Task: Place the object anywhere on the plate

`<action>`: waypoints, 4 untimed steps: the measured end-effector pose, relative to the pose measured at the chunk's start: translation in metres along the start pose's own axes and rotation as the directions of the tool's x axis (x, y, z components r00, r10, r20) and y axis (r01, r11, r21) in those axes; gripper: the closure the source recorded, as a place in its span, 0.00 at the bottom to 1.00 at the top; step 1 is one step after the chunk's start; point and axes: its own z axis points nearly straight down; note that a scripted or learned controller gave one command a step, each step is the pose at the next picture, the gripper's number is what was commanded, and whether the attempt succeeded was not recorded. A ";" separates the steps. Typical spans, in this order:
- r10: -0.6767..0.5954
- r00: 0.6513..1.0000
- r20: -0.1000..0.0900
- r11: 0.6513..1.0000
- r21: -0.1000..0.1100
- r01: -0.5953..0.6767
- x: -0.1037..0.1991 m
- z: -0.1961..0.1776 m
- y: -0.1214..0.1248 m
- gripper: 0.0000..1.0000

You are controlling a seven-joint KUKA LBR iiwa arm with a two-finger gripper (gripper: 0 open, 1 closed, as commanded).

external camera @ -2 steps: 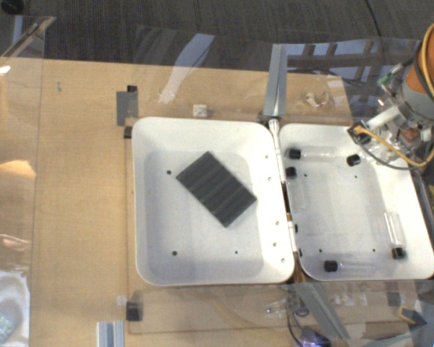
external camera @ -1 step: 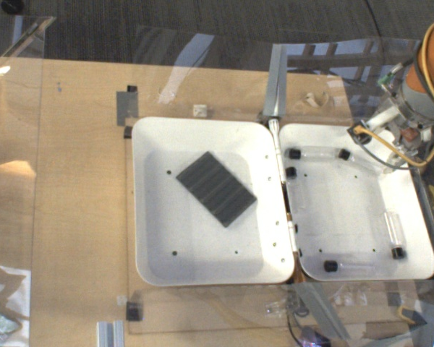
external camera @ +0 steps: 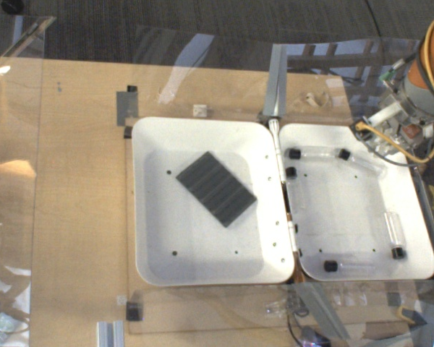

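A dark grey ribbed plate (external camera: 216, 189) lies tilted in the middle of the left bin (external camera: 148, 259), the right bin (external camera: 419, 262) beside it holds clear tubes with black caps (external camera: 394, 233), and the arm (external camera: 419, 85) sits at the upper right edge, above the right bin's far corner.

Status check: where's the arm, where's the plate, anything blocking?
Arm at upper right, above right bin. Dark ribbed plate flat in left bin, bare. Nothing over it.
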 end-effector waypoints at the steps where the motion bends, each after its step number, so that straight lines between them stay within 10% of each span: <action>1: 0.000 1.000 0.000 1.000 0.000 0.000 0.000 0.000 0.000 0.00; 2: -0.005 1.000 -0.002 1.000 0.000 0.005 0.002 -0.011 -0.001 1.00; 3: -0.005 1.000 -0.001 1.000 0.000 0.005 0.002 -0.011 -0.001 0.00; 4: -0.009 1.000 -0.003 1.000 0.001 0.009 0.004 -0.021 -0.002 1.00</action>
